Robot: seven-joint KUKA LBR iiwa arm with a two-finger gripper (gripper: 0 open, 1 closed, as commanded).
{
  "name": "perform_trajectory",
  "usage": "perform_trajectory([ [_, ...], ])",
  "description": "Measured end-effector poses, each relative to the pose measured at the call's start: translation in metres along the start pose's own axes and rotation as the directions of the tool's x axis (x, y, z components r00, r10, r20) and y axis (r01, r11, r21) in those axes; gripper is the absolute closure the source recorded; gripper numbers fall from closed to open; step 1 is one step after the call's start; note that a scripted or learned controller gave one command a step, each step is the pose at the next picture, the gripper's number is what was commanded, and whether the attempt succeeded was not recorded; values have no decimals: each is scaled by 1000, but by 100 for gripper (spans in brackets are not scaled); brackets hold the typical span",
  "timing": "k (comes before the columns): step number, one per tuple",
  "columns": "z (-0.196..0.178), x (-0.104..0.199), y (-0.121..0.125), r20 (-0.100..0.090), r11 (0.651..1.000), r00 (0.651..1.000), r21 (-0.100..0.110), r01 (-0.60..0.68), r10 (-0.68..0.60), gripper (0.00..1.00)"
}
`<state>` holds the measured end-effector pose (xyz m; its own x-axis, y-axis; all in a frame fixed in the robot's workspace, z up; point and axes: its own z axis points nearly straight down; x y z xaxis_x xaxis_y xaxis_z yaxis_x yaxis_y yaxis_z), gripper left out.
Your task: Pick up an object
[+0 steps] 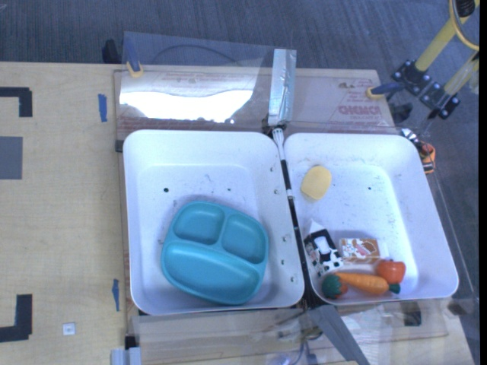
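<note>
Camera view from above gives us 2 white bins side by side on the bench (61, 204). In the right bin (396, 166) we see the loose objects. A pale yellow rounded piece, perhaps a toy lemon (316, 182), lies alone near that bin's left wall, well apart from the rest. Along the near wall sits a cluster: a small black-and-white toy (323, 251) at the left, a tan and orange printed packet (358, 249) just beside it, a toy carrot (358, 284) with a green top lying lengthwise below them, and a red toy tomato (391, 270) at the carrot's right end, touching or nearly touching it.

In the left bin (152, 158) a teal divided plate (215, 252) with 3 compartments rests near the front, tilted slightly toward the corner.

Behind the bins a clear plastic sheet (198, 90) leans, with a grey metal strip (282, 86) standing at the seam between them.

We cannot tell the gripper's state from this view.
</note>
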<state>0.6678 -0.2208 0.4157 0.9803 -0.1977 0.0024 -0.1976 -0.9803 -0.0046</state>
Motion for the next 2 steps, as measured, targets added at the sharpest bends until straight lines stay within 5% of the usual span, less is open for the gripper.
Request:
perform_trajectory([
  [1, -20, -4, -16, -1, 989, 989, 0, -149, 149, 100],
  [2, -19, -22, 5, 3, 992, 992, -2, -130, 130, 100],
])
